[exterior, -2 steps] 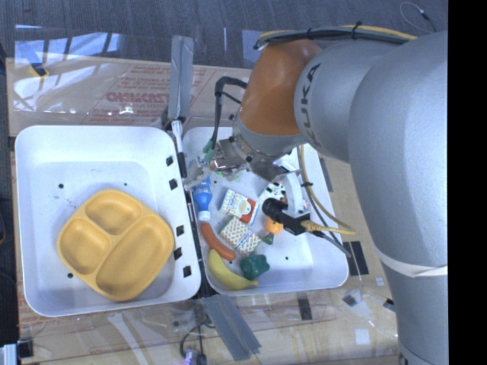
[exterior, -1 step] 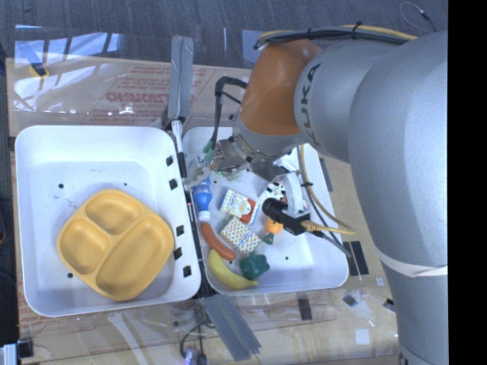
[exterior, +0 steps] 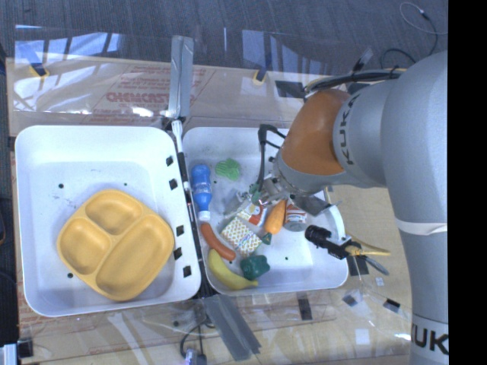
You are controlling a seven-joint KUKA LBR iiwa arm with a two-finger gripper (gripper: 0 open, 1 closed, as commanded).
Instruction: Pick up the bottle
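The bottle (exterior: 200,188) is blue with a pale lower part and lies lengthwise along the left wall of the right bin (exterior: 228,138). My gripper (exterior: 257,197) hangs low over the middle of that bin, under the orange wrist band, roughly a bottle's length to the right of the bottle. It sits above a cluster of small items and is apart from the bottle. The wrist body hides much of it.
Around the gripper lie a green piece (exterior: 227,169), an orange carrot (exterior: 274,216), a small can (exterior: 296,218), a checkered packet (exterior: 242,235), a sausage (exterior: 214,239), a banana (exterior: 227,277) and a green broccoli (exterior: 255,266). A yellow divided plate (exterior: 114,242) lies in the left bin (exterior: 46,150).
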